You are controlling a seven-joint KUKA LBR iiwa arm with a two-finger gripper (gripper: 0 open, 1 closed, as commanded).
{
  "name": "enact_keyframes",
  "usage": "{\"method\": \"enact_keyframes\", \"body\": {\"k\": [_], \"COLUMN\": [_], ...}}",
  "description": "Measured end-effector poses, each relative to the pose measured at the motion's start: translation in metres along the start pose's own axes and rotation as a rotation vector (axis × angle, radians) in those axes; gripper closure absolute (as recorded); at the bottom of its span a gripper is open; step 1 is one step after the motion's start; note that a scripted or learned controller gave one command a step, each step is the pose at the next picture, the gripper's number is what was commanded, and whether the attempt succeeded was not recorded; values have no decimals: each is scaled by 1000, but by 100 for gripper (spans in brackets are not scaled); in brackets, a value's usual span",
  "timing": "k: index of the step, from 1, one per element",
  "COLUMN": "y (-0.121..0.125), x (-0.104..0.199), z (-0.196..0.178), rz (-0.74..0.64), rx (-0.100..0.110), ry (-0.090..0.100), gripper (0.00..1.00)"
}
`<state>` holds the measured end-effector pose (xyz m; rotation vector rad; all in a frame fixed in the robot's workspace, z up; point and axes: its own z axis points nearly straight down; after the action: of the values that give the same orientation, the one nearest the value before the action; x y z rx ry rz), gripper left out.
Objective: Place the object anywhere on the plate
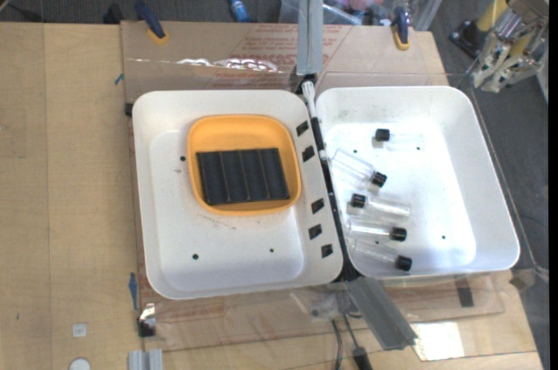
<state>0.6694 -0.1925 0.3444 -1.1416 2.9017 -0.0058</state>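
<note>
I have two white bins: the left bin at 9 o'clock, the right bin at 3. The orange plate sits in the left bin, with a black ridged slab lying flat on it. The gripper hangs at 2 o'clock, outside the right bin; I cannot tell its state. Five clear black-capped vials lie scattered in the right bin's 9 o'clock half.
</note>
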Motion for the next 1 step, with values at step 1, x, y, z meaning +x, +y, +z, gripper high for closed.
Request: {"method": "enact_keyframes", "body": {"k": [1], "y": [-22], "x": [20], "z": [-93], "rz": [-302], "rx": [-8], "ry": [10], "gripper": [100]}}
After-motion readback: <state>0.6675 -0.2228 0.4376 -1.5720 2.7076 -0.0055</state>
